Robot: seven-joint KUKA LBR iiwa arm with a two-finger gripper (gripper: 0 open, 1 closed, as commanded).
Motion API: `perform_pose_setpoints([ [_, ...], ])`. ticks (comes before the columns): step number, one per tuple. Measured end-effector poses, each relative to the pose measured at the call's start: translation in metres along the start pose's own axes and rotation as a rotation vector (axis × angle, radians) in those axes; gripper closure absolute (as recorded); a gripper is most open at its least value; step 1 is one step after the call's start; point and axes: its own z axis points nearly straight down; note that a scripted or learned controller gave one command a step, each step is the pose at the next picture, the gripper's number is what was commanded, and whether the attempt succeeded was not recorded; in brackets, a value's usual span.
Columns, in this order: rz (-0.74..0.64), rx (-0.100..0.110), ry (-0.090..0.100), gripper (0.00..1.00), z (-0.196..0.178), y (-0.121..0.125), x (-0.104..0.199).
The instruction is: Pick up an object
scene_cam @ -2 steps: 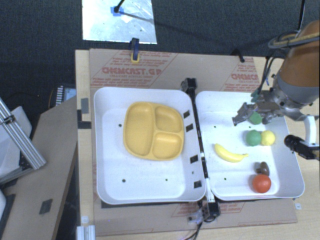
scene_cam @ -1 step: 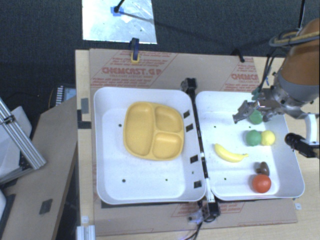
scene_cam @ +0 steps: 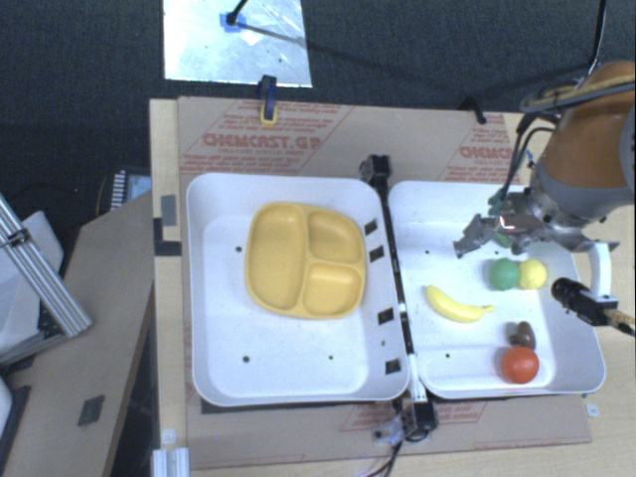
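Poised over the right-hand shallow white plastic bin (scene_cam: 437, 203), near its back edge: grey two-finger gripper (scene_cam: 487, 232), fingers parted and nothing between them. Beyond the orange-banded wrist, a cluster of candidates for picking. Just beside the fingers, a smooth green ball (scene_cam: 504, 273) touching a small yellow ball (scene_cam: 534, 273); nearer the middle, a curved yellow toy banana (scene_cam: 456, 305); towards the front, a small brown lump (scene_cam: 522, 334) just above a glossy round orange-red fruit (scene_cam: 520, 365). Probably scattered loose to give the claw room around each. In the left-hand white bin (scene_cam: 214, 366), flat and apart, a matte yellow three-compartment plastic plate (scene_cam: 304, 259).
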Motion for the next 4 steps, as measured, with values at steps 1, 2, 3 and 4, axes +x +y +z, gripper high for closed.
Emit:
perform_pose_setpoints([
  [1,0.001,0.002,0.001,0.00,0.057,-0.002,0.010],
  [2,0.001,0.002,0.001,0.00,0.100,-0.002,0.016],
  [3,0.003,-0.003,-0.001,1.00,0.087,0.000,0.015],
  [4,0.002,-0.005,-0.001,1.00,0.040,-0.008,0.014],
])
